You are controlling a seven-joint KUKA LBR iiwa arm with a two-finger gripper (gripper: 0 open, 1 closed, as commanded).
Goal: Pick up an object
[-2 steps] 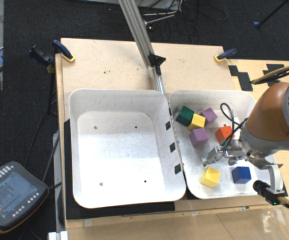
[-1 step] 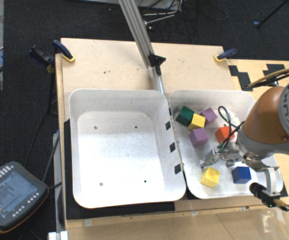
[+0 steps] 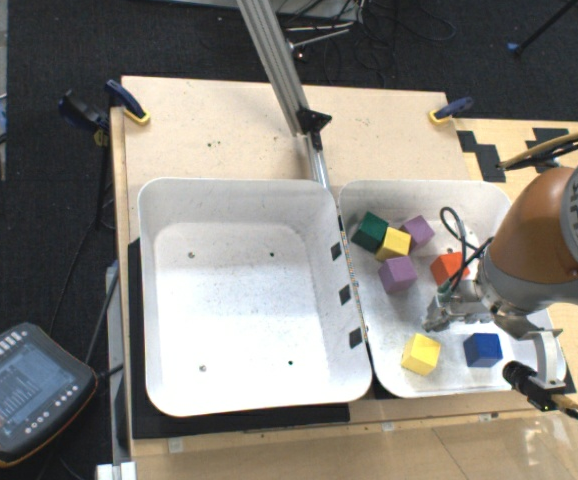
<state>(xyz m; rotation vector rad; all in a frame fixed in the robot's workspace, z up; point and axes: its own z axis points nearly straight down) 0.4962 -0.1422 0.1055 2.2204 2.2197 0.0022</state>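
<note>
Hovering gripper [image 3: 447,313] beside orange block [image 3: 447,265], block edges skewed diagonally.

Arm over the right bin [image 3: 489,200]
Gripper [image 3: 447,311] low among 7 blocks, just beside the orange block [image 3: 447,266]; yellow block [image 3: 421,353] and blue block [image 3: 483,349] near.

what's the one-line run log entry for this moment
arm: over right bin | gripper: low among blocks, by orange block | grasp: none seen | left bin: no blocks

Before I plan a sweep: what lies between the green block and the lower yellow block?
In the camera view, a purple block lies between the green block and the lower yellow block.
</note>
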